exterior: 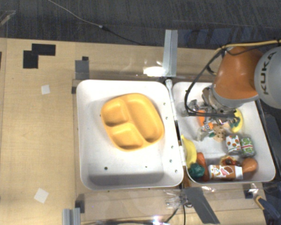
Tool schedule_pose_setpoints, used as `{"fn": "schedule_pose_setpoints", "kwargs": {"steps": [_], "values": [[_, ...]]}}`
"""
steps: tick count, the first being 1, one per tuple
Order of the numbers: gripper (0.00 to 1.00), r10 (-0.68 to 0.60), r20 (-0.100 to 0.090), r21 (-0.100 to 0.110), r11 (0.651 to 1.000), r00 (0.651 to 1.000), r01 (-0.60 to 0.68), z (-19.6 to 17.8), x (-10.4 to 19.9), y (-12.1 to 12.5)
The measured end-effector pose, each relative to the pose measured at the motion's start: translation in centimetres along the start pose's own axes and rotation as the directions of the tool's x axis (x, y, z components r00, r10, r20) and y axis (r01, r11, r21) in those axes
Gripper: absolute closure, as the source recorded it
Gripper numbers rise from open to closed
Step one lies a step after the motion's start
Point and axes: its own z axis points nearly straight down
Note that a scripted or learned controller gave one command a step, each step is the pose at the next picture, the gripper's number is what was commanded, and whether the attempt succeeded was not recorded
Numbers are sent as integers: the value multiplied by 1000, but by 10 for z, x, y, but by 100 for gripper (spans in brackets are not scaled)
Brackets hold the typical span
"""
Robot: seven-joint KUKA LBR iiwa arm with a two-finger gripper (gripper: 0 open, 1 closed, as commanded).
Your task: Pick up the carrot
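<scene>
The claw point(214, 121) hangs low in the far part of the right bin point(267, 139), under the orange band point(236, 74); its state cannot be told. An orange piece, seemingly the carrot point(207, 123), sits right at it. The yellow divided plate point(131, 121) lies in the left bin point(91, 139) on the worktop point(33, 139).

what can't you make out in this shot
- Carrot: in the camera view just an orange bit beside the arm, whose wrist hides the rest.
- Gripper: the wrist covers it from above, so its grasp is unreadable.
- Small toys in the right bin: too small and cluttered to identify.
</scene>
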Motion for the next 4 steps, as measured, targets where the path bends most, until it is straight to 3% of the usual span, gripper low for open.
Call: {"fn": "schedule_pose_setpoints", "kwargs": {"steps": [1,2,3,4], "values": [[0,59,3,1,998,998,-59,-1,39,9],[0,377,-1,0,926,926,-377,2,-28,-27],[0,519,0,1,855,855,-519,0,5,0],[100,513,8,-1,858,858,-513,-14,1,0]]}}
